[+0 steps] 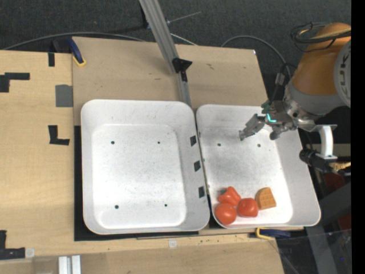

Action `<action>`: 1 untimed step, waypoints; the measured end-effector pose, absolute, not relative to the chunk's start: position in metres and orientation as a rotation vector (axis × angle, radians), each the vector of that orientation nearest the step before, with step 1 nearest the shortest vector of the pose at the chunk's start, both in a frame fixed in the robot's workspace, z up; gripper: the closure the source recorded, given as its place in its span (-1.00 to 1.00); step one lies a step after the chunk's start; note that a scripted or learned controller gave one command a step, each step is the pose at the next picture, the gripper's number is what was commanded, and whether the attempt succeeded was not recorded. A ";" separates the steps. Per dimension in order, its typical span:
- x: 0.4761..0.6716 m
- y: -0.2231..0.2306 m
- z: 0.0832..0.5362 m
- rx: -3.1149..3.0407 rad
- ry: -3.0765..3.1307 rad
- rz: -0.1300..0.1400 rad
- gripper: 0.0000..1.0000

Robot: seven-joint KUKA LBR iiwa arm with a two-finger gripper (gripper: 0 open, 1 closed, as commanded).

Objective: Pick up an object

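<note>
- Camera view from above the bench: two shallow white bins sit side by side, the left bin (97,153) and the right bin (296,170), touching along their inner rims.
- Taking the right bin as landmark, the gripper (261,129) hangs over its far half, near the far right corner, with the grey and orange arm (319,67) coming in from beyond that bin's right rim.
- Its two dark fingers (248,131) point toward the bin's middle; I cannot tell whether the jaws are spread or closed, and nothing shows between them.
- Three red tomato-like pieces (235,204) lie clustered in the right bin's near end, touching one another.
- An orange-brown block (265,198) lies just beside them, toward the bin's right rim.
- All these objects lie well apart from the gripper, at the opposite end of the right bin.
- A grey metal rail (162,30) slants down from beyond the right bin's far left corner.
</note>
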State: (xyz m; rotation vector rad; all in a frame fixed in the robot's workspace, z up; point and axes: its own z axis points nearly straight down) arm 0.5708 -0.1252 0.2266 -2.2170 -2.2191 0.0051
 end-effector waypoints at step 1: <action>0.572 -0.125 0.229 -2.218 -2.223 0.001 -1.00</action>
